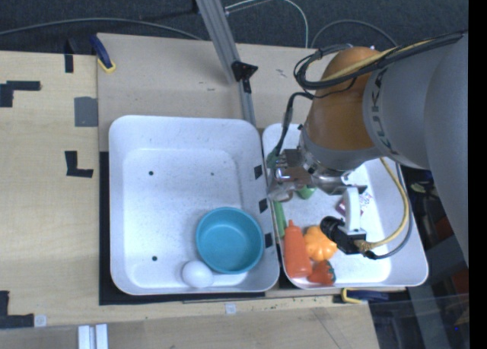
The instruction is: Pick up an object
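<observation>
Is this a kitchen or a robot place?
Probably a robot test bench, not a kitchen: a big grey arm reaches over two white bins, which hold toy-like things such as a blue bowl.

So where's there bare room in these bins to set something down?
Left bin: its upper half and left side are bare; the blue bowl and white ball crowd the lower right corner. Right bin: crowded by the arm and orange toys.

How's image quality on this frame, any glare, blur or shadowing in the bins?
Camera view: lighting even and soft; the white left bin looks bright, with grain rather than glare; the blue bowl and white ball are slightly soft; the arm shades the right bin and blurs small items there.
</observation>
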Available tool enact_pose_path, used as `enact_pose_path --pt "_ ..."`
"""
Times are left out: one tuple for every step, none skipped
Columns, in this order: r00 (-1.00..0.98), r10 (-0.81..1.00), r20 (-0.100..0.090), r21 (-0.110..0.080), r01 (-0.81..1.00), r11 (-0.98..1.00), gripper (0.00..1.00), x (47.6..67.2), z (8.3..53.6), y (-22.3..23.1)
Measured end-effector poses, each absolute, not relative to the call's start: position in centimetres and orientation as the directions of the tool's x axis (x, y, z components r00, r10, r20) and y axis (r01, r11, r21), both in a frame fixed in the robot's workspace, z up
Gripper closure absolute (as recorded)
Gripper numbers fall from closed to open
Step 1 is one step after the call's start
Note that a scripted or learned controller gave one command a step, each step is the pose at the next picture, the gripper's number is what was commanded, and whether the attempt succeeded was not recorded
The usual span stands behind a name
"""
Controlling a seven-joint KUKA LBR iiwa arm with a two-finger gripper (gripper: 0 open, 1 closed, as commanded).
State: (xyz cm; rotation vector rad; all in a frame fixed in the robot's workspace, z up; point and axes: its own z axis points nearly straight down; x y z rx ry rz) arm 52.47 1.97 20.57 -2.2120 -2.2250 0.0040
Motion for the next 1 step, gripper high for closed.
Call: enact_pose_path --pt "-0.008 1.000 0.002 -0.002 1.000 0.008 1.00 51.24 22.40 7.09"
